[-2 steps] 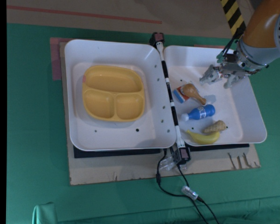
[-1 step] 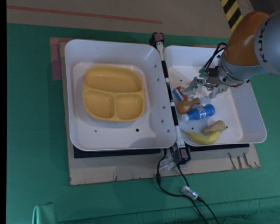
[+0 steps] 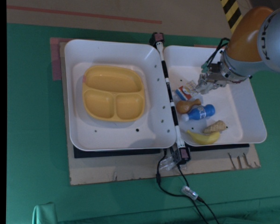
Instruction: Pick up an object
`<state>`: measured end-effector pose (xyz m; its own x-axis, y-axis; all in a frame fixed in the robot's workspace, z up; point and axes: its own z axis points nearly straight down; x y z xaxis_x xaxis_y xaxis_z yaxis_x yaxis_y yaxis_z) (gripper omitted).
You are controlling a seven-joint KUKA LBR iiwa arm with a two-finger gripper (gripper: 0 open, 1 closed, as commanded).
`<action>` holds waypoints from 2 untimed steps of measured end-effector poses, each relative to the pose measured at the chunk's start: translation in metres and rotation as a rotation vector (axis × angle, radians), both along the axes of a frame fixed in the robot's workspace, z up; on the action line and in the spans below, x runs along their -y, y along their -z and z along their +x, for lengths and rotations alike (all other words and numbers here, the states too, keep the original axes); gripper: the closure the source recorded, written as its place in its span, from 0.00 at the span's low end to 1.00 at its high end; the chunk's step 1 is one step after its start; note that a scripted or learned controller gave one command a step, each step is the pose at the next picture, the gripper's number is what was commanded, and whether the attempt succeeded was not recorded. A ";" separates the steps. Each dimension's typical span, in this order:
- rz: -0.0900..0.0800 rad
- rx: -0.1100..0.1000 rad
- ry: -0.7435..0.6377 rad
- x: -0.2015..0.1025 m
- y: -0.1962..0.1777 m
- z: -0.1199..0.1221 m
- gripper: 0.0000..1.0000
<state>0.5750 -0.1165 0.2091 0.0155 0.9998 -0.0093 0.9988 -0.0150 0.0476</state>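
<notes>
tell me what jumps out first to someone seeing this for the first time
The yellow tray lying in the left bin draws the eye first. Next comes the grey and orange arm reaching in from the right, its end effector low over a cluster of small toys in the right bin: a blue bottle, a banana and a brown drumstick.

We see glossy white plastic bins (image 3: 113, 55), a smooth yellow plastic tray (image 3: 113, 92), matt green cloth (image 3: 32, 125) and rough cardboard (image 3: 130, 169).

Green bench (image 3: 37, 125) bears cardboard sheet (image 3: 107, 171) under two white bins (image 3: 84, 139)
</notes>
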 end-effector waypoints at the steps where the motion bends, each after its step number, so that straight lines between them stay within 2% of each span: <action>1: 0.004 -0.036 -0.011 0.012 -0.007 0.086 1.00; 2: 0.003 -0.032 -0.012 0.015 -0.080 0.128 1.00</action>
